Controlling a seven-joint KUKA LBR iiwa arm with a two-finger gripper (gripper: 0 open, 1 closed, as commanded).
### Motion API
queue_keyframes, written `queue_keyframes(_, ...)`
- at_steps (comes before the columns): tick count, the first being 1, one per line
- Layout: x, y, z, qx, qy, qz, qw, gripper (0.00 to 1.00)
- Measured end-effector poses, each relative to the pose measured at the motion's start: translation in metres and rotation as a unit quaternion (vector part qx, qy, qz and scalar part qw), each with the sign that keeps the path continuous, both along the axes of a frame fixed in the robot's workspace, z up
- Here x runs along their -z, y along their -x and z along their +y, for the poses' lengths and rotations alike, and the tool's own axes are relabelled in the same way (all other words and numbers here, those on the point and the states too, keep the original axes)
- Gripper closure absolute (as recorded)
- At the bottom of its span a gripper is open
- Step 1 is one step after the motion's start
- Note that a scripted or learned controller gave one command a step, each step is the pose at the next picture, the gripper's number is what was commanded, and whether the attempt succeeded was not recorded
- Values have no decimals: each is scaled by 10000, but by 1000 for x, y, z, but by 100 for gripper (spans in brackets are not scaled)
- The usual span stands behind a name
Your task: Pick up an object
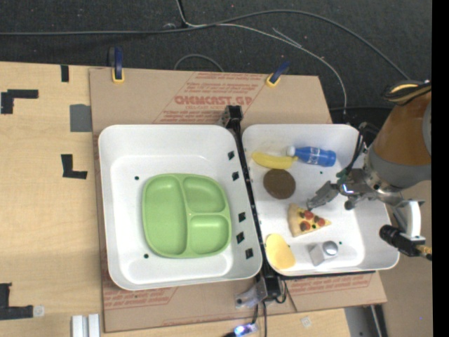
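While the bench (42, 209) carries a cardboard sheet (210, 93) held by two clamps at its 12 o'clock edge, evidently to keep the work surface from sliding, two white bins sit on it side by side, touching along a dark centre join. Left bin (116, 153) holds a green divided plate (186, 214), lying flat near its middle. Right bin (351, 133) holds the candidate objects, loosely scattered and mostly apart, which in my judgement leaves room for a descent on any one of them. The arm (403, 142) enters from 3 o'clock and hangs over the right bin's 3 o'clock side; its tool (330, 194) points toward 9 o'clock, low over the bin floor, just at 1 o'clock of the pizza slice (307, 221). Whether the tool is spread or pressed together cannot be told from this view, and nothing is seen between its tips. By size, the remaining items run: a blue bottle (314, 155) at the bin's 12 o'clock, nearly touching a yellow banana (273, 161); a brown round disc (279, 183) near centre; a pale yellow piece (280, 253) at 7 o'clock; a small grey block (323, 251) at 6 o'clock. Dark carpet (84, 12) with loose cables lies beyond the bench at 12 o'clock. Nothing is lifted yet; the pizza slice is the likeliest target.
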State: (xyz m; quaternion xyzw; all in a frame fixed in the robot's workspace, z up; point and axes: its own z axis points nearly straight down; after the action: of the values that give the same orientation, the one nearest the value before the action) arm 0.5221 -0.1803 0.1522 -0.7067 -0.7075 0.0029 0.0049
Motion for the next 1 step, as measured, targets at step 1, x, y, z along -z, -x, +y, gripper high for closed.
queue_keyframes(1, 63, 1, 5, 10, 6, -34, 10000, 0)
